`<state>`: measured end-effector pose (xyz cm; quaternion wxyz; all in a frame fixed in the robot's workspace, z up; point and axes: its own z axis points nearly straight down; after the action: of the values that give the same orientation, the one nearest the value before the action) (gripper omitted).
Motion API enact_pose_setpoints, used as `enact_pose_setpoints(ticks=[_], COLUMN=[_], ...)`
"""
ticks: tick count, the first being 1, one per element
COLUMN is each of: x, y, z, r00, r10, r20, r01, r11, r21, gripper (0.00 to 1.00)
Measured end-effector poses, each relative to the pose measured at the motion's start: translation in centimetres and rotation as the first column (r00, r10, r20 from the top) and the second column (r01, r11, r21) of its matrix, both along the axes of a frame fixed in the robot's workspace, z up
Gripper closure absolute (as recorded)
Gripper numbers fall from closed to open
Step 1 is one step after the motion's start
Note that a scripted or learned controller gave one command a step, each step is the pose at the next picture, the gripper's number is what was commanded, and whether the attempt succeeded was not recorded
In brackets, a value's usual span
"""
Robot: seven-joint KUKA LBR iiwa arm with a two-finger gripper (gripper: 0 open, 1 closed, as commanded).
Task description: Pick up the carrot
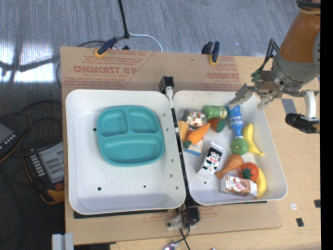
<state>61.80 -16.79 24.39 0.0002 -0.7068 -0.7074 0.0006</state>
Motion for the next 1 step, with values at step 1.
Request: enact_pose_setpoints(ticks=[1], x=[-3.27], y=[3.6], z=[-10.46], r00=[0.997], r10=[-0.078], r20=[-0.004], r01=[0.078], r11=[0.997], r21=[0.001], gripper=[0.0])
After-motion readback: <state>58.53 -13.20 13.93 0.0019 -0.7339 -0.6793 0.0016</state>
